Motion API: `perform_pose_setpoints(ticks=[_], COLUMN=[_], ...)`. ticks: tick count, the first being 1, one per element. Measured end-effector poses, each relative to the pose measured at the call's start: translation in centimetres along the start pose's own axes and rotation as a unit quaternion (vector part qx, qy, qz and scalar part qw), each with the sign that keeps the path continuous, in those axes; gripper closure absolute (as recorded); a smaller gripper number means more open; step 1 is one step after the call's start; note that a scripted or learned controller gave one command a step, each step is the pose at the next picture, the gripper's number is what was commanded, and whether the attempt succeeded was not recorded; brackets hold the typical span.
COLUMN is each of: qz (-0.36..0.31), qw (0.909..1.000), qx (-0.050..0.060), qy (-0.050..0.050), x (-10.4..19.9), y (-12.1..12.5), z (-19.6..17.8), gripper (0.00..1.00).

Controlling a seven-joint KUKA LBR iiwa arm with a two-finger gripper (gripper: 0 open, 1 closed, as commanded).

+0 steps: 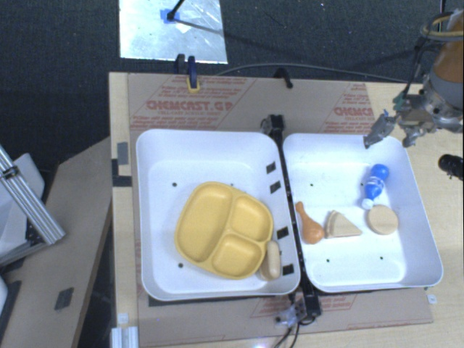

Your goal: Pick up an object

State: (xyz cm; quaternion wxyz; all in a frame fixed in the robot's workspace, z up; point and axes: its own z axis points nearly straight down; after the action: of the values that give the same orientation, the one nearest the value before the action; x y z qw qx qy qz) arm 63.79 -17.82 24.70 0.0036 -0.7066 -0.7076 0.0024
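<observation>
Gripper [394, 130] hangs over right bin's [330, 278] far right corner, fingers spread wide, holding nothing. Blue-and-white bottle [375, 180] lies near the bin's right edge, just below the gripper, apart from it.

Both white bins [217, 147] looked like smooth, slightly glossy plastic. The yellow divided tray [223, 230] had a matt plastic finish. Beneath lay brown printed cardboard [196, 100]; behind it, a shiny metal sheet [145, 20] on dark, rough carpet-like cloth [58, 49]. The blue bottle [375, 180] gleamed like plastic.
</observation>
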Motion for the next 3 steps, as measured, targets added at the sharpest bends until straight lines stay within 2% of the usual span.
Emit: perform_pose_setpoints(ticks=[1,3], qz=[-0.001,-0.001], qw=[1.0,1.0], qx=[-0.005,-0.004], qy=[-0.001,-0.001], x=[0.0,0.3], y=[0.2,1.2], z=[-0.7,8.8], gripper=[0.0,0.0])
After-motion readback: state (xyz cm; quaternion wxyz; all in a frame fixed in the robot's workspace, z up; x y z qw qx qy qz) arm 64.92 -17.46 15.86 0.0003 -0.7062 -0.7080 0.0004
